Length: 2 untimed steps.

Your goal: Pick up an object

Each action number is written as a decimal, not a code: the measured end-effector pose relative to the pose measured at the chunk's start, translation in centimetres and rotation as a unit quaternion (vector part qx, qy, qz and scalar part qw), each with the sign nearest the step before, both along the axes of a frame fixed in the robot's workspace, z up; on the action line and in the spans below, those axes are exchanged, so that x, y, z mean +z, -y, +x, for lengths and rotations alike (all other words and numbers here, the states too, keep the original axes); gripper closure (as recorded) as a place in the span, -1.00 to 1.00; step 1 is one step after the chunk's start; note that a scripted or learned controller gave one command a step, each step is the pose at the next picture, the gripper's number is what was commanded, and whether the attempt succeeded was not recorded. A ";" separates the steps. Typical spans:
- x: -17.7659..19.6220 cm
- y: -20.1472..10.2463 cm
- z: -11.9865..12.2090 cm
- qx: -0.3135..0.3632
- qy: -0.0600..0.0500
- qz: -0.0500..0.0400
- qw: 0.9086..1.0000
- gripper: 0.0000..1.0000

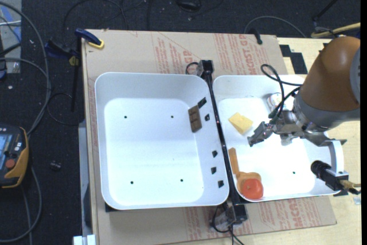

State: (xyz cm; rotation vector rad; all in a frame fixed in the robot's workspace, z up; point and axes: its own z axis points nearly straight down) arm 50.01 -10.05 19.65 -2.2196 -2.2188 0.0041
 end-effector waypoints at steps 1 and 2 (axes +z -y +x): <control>0.2 0.0 0.1 0.000 0.002 0.000 1.000 -1.00; -4.1 -0.3 0.0 0.000 0.000 0.000 1.000 -1.00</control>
